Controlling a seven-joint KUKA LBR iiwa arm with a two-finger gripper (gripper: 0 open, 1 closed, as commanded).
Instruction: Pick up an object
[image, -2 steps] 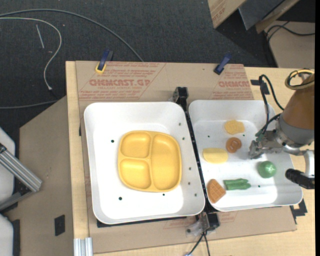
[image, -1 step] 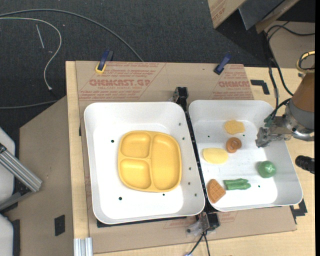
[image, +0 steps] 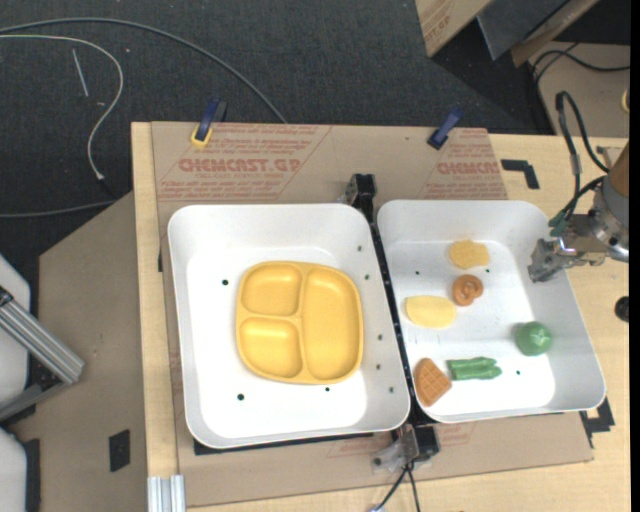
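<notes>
Pick not started, by the look of it: all items lie loose in the right bin (image: 585, 372). Gripper (image: 549, 262) sits at the bin's far right rim w/ nothing visibly held; how wide it is can't be told. Nearest items: yellow piece (image: 468, 253), brown ring (image: 467, 290), both to its left, apart; green ball (image: 533, 338) below.

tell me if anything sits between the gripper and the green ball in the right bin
Nothing visible does. The gripper hangs at the right bin's right rim, and the green ball lies below it in the view, with bare bin floor between them.
</notes>
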